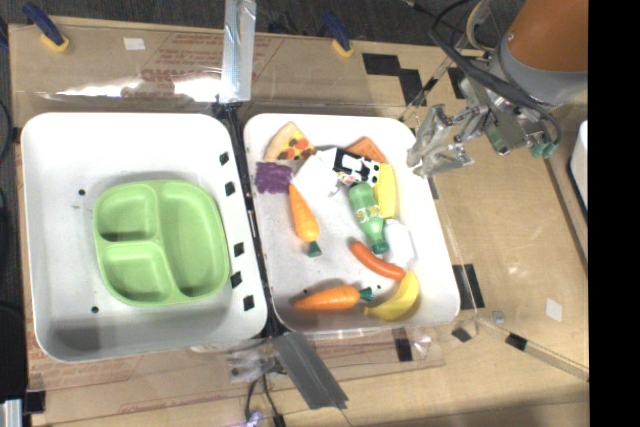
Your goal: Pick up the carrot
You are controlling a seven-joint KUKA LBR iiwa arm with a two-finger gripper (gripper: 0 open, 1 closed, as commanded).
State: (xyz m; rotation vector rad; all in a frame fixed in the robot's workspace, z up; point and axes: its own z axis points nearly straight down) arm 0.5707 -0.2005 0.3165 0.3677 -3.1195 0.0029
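Two carrots (303, 215) in the right bin (432, 245), one mid-bin, one by the near wall; gripper (440, 153) poised over the far-right rim, empty, fingers seemingly apart for descent.

Glossy plastic carrot (303, 214); matt bin (262, 275)

A grey robot arm (535, 65) wears a broad orange band. Black and yellow cables loop beside it. Its metal claw (437, 150) is silver-grey.
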